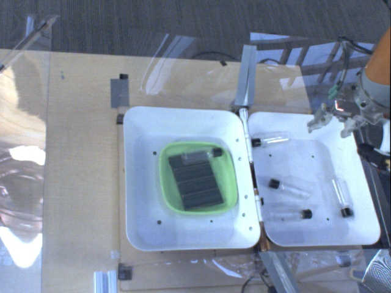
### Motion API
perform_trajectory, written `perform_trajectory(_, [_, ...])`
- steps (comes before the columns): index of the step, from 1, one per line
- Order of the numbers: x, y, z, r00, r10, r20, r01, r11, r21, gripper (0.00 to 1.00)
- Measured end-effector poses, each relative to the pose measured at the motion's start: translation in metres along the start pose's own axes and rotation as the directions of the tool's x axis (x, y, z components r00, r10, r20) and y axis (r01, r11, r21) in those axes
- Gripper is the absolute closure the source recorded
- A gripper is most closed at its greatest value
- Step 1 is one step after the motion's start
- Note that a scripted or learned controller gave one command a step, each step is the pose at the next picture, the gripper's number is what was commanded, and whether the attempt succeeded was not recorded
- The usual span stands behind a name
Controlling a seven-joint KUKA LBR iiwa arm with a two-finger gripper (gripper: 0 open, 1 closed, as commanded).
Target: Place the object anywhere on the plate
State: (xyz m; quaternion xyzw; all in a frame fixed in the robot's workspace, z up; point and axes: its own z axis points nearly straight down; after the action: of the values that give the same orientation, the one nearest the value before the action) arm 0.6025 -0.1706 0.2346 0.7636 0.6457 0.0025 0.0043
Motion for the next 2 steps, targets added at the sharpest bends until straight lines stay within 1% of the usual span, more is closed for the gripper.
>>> perform_trajectory(1, [-0.022,0.023,0.002,0.999,0.054,0.0,-0.054,0.999,0.0,0.0])
perform_trajectory(2, [-0.011,0.045,-0.033,0.994,0.107,0.001,-0.107,0.994,-0.001,0.0])
